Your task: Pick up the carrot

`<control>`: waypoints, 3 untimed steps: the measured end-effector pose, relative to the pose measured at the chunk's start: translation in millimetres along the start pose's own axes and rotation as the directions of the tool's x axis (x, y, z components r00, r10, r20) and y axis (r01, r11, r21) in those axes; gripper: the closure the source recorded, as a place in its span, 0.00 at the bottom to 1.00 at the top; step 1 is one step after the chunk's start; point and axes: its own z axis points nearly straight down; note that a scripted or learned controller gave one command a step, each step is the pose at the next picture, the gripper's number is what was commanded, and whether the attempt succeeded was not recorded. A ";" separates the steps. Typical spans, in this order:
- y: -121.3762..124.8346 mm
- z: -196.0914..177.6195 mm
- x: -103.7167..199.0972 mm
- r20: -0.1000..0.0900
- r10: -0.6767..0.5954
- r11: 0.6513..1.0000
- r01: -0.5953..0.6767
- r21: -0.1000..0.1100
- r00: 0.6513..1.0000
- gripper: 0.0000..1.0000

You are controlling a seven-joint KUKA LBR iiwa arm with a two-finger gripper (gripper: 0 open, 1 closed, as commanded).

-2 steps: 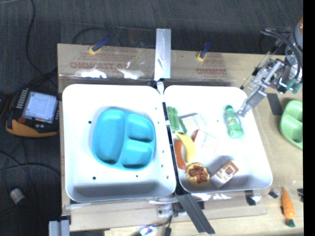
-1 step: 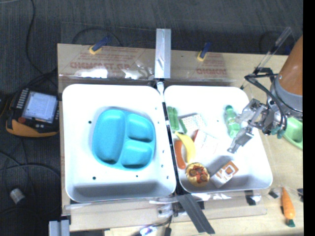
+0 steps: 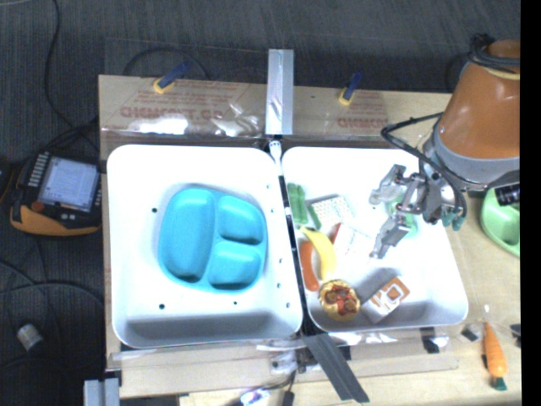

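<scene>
Open and holding nothing, the claw hangs over the right bin. At its 8 o'clock, the carrot lies by the bin's left wall, touching a banana.

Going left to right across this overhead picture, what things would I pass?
Handheld screen device → blue divided tray → green vegetable → banana → small carton → gripper → green object.
</scene>
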 end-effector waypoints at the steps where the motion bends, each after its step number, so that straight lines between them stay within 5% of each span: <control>1: 33.4 89.1 19.2 -0.003 0.078 0.997 -0.078 -0.002 0.997 0.00; 2: 35.0 80.3 19.0 -0.003 0.077 0.997 -0.077 -0.005 0.997 1.00; 3: 41.8 -32.9 -25.4 0.002 -0.011 1.000 0.011 0.000 1.000 1.00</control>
